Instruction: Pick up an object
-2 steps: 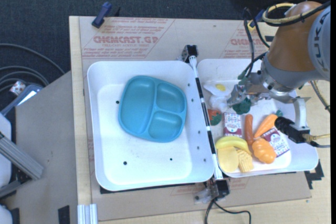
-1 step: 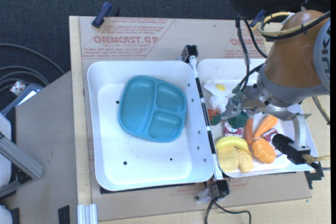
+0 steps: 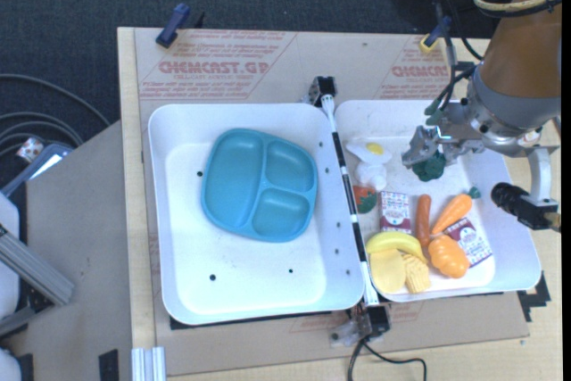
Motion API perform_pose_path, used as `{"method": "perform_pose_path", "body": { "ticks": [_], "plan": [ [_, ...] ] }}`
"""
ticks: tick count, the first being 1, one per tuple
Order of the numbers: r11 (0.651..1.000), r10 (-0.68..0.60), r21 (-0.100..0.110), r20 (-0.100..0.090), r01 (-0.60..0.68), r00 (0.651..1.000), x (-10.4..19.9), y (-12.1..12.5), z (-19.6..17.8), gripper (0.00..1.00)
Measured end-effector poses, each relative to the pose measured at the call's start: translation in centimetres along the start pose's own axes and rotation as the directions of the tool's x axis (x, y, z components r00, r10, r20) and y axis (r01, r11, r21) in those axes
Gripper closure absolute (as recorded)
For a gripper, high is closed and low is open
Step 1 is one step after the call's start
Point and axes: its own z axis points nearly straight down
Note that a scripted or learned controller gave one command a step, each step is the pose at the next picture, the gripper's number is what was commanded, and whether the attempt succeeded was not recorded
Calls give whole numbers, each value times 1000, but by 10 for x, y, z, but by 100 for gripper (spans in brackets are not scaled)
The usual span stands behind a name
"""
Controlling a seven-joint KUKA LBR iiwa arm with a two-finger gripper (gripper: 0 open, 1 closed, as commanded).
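The jaws [image 3: 429,154] seem to pinch a dark green toy [image 3: 433,167] just above the right bin [image 3: 517,268]; a shallow grip could drop it among the crowded food

I see the arm [image 3: 522,40] cut off at three o'clock; the gripper [image 3: 428,152] partly hides a dark green object [image 3: 432,169].

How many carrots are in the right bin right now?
2, both in the right bin: one carrot beside the small carton, the other carrot tilted just right of it. More may be hidden.
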Motion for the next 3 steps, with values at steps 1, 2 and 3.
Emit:
{"method": "perform_pose_path", "body": {
  "ticks": [1,2,3],
  "plan": [
    [1000,-1,4,-2,1,1000,40,-65,-7,100],
    [1000,0,0,0,0,1000,-9,4,-7,100],
    [1000,-1,4,-2,1,1000,30,-43,-13,100]
  ]
}}
